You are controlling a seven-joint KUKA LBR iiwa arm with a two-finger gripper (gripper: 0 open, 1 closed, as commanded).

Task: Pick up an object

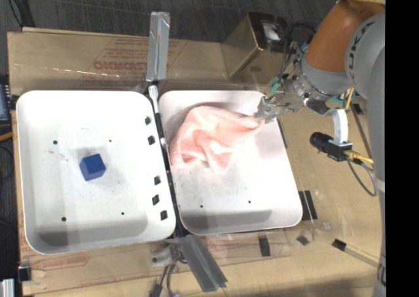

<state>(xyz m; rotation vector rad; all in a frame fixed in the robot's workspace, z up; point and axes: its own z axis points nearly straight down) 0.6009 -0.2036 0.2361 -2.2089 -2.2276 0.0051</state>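
A: Locate the object to be picked.

B: A pink cloth (208, 139) lies crumpled in the right bin (278, 207), occupying its upper left region. One corner is drawn out toward the bin's upper right edge, where it meets the gripper (267, 110).

A: State of the claw?

B: It appears clamped on that drawn-out corner; the fabric tapers to a point at the fingertips, consistent with a pinch. The bulk of the cloth rests on the bin floor.

A: Why a corner?

B: My judgement: a thin edge fits between two fingers, whereas the bunched middle would not.

A: Other contents?

B: A blue cube (92, 166) sits in the left bin (39, 230), well apart from the arm (340, 40), which reaches in over the bench (327, 224).
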